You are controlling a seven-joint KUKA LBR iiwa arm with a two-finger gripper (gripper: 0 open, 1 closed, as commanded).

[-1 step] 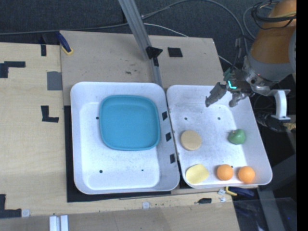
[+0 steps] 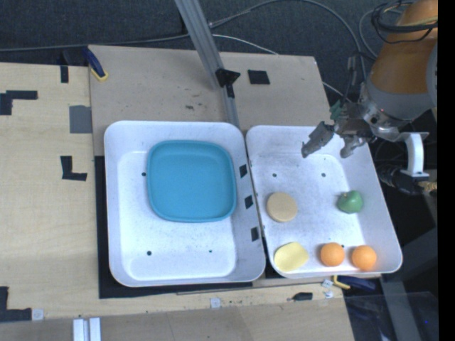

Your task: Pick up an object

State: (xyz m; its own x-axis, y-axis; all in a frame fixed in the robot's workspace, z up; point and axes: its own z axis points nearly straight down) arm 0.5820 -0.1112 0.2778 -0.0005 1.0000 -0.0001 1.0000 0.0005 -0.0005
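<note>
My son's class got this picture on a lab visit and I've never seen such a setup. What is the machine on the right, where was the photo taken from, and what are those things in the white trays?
The photo comes from one fixed camera above the bench, looking down at a slant. The machine is a robot arm with an orange band; it ends in a two-finger gripper, which hangs open over the far end of the right bin and holds nothing. That bin contains a tan round piece, a yellow piece, a green piece and two orange balls. The left bin holds a blue square plate. The arm's job is to pick up one object; none has been lifted yet.
</note>
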